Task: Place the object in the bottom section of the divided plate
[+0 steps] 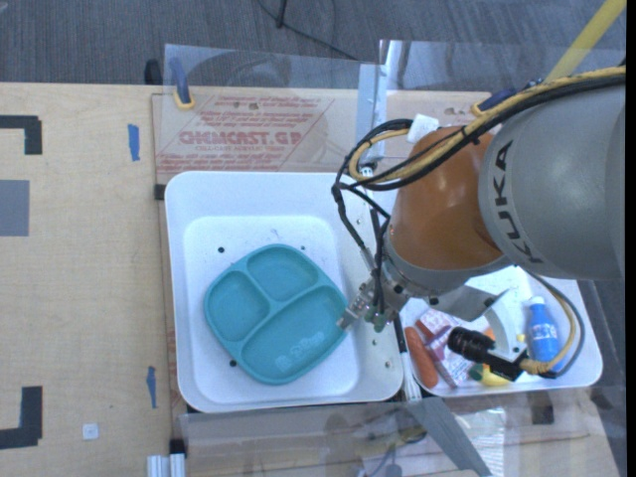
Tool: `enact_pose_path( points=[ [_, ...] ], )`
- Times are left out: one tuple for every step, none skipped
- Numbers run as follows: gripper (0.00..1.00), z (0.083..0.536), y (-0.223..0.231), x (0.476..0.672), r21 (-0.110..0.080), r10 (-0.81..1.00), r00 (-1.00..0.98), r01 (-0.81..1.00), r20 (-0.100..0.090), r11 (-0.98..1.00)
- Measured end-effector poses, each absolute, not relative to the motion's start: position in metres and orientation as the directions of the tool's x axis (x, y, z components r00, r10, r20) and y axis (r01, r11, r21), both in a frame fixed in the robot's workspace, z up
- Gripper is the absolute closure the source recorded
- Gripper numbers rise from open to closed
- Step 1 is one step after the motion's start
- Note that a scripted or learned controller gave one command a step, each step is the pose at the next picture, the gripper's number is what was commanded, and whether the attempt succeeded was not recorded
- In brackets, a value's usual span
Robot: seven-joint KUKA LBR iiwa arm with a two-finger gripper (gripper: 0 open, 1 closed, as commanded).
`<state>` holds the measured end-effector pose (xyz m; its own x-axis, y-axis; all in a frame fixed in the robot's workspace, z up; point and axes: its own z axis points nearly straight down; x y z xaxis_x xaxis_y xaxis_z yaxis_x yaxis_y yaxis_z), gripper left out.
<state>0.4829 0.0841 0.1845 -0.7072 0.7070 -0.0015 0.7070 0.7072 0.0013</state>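
The teal divided plate point(276, 312) lies tilted in the left bin point(189, 266), its largest section nearest (long axis running lower-left to upper-right). The fingers point(364, 312) sit at its right rim; I cannot tell their opening.

Matt teal plastic divided plate point(275, 312) in a smooth white plastic bin point(189, 266).

Wooden bench point(79, 296) with two white bins point(189, 296) side by side

One fixed overhead camera, slanted down on both bins point(189, 266), arm point(556, 177) entering right
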Motion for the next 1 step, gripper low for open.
enact_pose_path(
  points=[
    [1.0,0.1845,0.0505,0.4856,0.0,0.718,-0.696,0.718,0.0,0.696]
  ],
)
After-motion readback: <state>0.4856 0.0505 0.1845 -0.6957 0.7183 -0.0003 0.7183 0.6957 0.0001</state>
